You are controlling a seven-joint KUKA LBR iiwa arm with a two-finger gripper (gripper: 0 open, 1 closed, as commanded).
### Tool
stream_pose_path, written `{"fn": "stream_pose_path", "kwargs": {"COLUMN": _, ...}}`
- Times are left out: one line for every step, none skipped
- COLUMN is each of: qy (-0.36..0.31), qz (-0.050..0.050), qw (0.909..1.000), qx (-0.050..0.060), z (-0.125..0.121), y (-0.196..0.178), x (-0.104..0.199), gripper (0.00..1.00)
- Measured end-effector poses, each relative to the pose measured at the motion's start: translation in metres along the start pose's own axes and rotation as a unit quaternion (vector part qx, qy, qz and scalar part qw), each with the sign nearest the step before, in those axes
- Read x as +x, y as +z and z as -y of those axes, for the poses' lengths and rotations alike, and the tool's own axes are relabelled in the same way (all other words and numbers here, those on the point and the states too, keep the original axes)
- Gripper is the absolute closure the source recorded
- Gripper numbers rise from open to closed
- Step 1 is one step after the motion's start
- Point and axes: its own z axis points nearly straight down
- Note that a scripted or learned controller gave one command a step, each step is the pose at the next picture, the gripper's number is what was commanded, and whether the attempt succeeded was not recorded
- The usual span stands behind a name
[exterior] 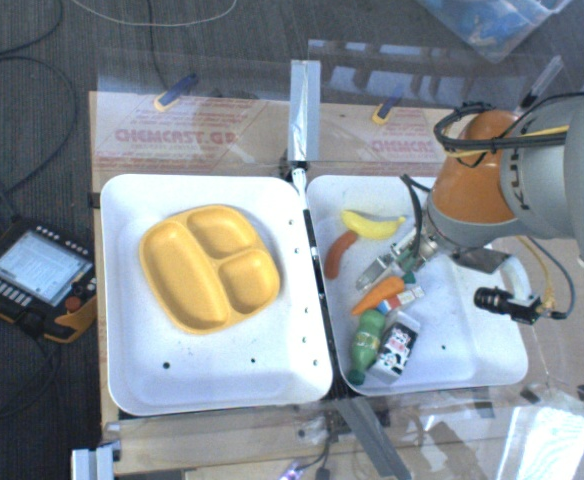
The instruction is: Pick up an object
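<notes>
While the arm (517, 178) reaches in from three o'clock, its gripper (396, 261) hangs low over the right bin (472, 353), just above the carrot (382, 293); the jaws stand slightly spread with nothing between them. At twelve o'clock from the gripper lies a banana (372, 224), at nine o'clock a red sausage-shaped toy (338, 254). At six o'clock a green bottle (366, 335) touches a small black-and-white carton (396, 350), its print too small to read. The arm's bulk hides part of that bin. A yellow divided tray (210, 266) fills the left bin (142, 378).
</notes>
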Motion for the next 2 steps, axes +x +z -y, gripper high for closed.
{"fn": "stream_pose_path", "kwargs": {"qy": -0.026, "qz": 0.001, "qw": 0.9997, "qx": 0.002, "z": 0.006, "y": 0.01, "x": 0.012, "gripper": 0.0}}
{"fn": "stream_pose_path", "kwargs": {"qy": -0.026, "qz": 0.001, "qw": 0.9997, "qx": 0.0, "z": 0.004, "y": 0.0, "x": 0.012, "gripper": 1.0}}
